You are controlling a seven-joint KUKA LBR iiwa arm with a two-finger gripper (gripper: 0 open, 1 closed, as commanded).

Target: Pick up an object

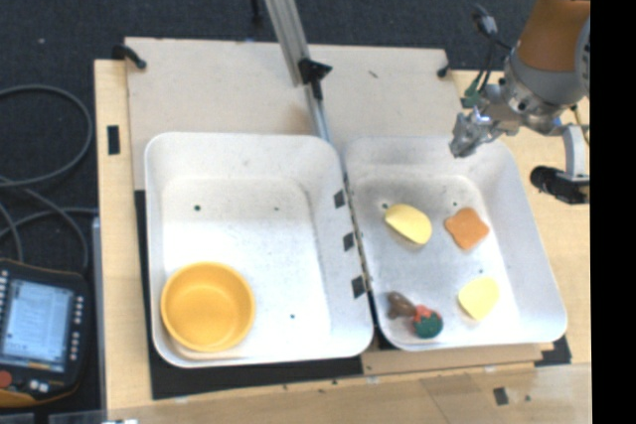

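The right bin (517,189) holds a pale yellow oval piece (408,223), an orange block (466,228), a second yellow piece (478,297) and a small brown and green-red toy (415,314). My gripper (465,142) hangs over the bin's far rim, above and behind the orange block. It touches none of the objects. Nothing shows between its tips.
A yellow bowl (207,305) sits in the near left corner of the left bin (238,164). A slanted metal post (283,5) rises behind the bins. A pendant with a screen (35,323) and cables lie off the bench at left.
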